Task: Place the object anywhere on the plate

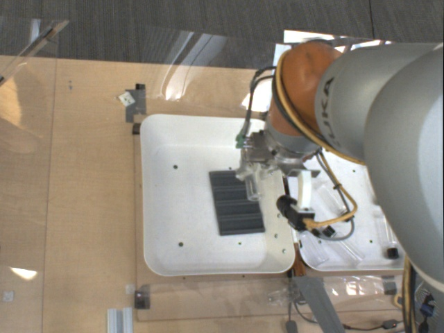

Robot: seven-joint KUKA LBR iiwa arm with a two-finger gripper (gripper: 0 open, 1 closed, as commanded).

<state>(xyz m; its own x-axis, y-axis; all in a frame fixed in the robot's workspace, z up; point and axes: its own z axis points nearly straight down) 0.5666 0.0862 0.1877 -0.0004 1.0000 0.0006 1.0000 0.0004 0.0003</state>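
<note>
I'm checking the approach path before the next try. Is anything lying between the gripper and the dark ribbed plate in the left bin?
Nothing visible does. The gripper hangs right over the top right edge of the dark ribbed plate, which lies flat in the left bin, with only bare white floor around it.

Fixed overhead slant onto both bins (159, 186)

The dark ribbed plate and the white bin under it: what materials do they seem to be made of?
The dark ribbed plate looks like matte grey plastic or rubber: parallel grooves, no shine. This stays uncertain. The left white bin looks like smooth moulded plastic with a slight gloss: rounded corners, a raised rim and soft highlights.
</note>
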